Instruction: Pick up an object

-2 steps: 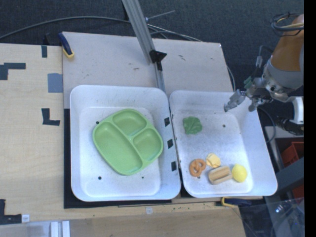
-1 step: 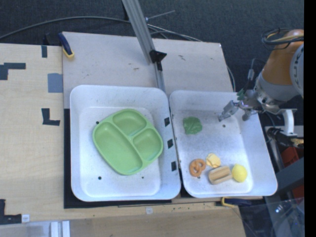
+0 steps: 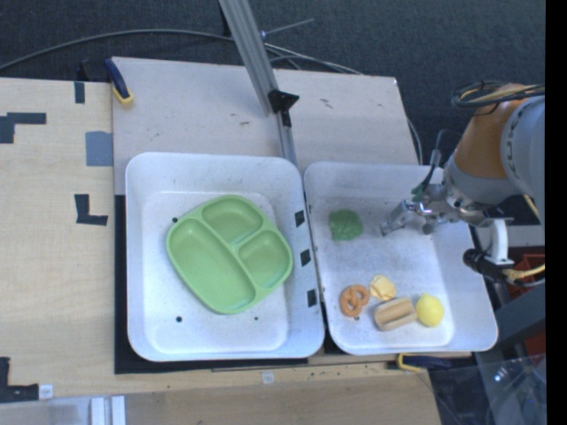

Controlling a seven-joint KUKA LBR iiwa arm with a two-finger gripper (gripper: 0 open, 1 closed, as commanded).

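The pincer (image 3: pixel 396 224), whose state I cannot tell, hovers just right of the green lump (image 3: pixel 345 225), well above the pretzel (image 3: pixel 353 300) and lemon (image 3: pixel 430 310).

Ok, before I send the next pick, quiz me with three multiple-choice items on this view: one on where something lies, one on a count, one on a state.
1. Where is the green divided plate?
A. in the left bin
B. in the right bin
C. on the bare bench

2. How many small objects lie in the right bin?
A. two
B. five
C. eight

3. What is the pincer doing?
A. gripping the lemon
B. resting on the divided plate
C. hanging over the right bin with nothing seen between its fingers

Key: 1 A, the plate sits inside the left bin. 2 B, there are a green lump, pretzel, yellow piece, tan roll and lemon. 3 C, it sits right of the green lump, apart from every object.
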